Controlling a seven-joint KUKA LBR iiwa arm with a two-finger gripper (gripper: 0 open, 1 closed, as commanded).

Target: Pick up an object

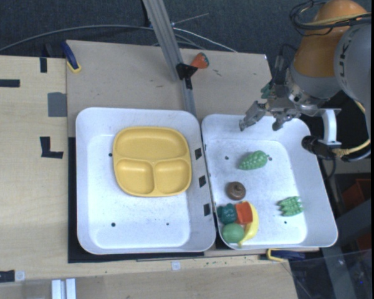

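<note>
My gripper [262, 121] hangs open over the far edge of the right bin [311, 167], with nothing between its fingers. Below it in that bin lies a bumpy green fruit [253, 161]. Nearer the front sit a brown chocolate donut [236, 190] and a small green leafy piece [290, 205]. A cluster fills the bin's front left corner: a dark green item [226, 214], a red-orange block [244, 212], a yellow banana [252, 226] and a light green round fruit [233, 232].
The left bin [93, 185] holds a yellow divided plate [153, 161]. A grey metal pole [165, 30] with a black clamp and an orange tip [201, 60] rises behind the bins. Cables hang near the arm at the right.
</note>
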